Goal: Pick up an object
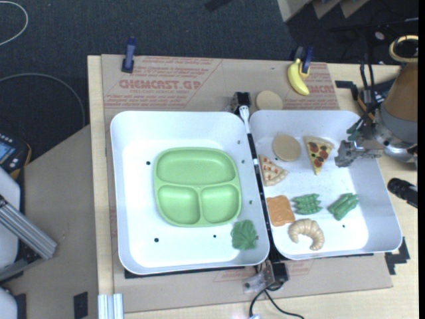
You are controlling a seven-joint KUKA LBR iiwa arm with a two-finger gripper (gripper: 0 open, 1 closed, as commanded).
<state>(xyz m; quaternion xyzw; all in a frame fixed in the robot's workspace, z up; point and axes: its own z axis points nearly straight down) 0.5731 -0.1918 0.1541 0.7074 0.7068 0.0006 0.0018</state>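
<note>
The right bin [378,178] holds several toy foods. A pizza slice [318,153] lies near its back, with a tan round cookie [287,147] to its left. A small waffle-like wedge [271,171] rests by the left wall. An orange toast square [280,210], a bunch of green beans [307,203], a second green pod [342,205] and a croissant [307,233] lie toward the front. My gripper [348,153] hangs over the bin's right part, just right of the pizza slice and apart from it, with nothing visibly in it.
The left bin [126,178] carries a green divided plate [197,185] and a green leafy piece [244,234] at its front right corner. A banana [298,78] and a tan disc [269,100] lie on the board behind the bins. The arm [402,105] fills the right side.
</note>
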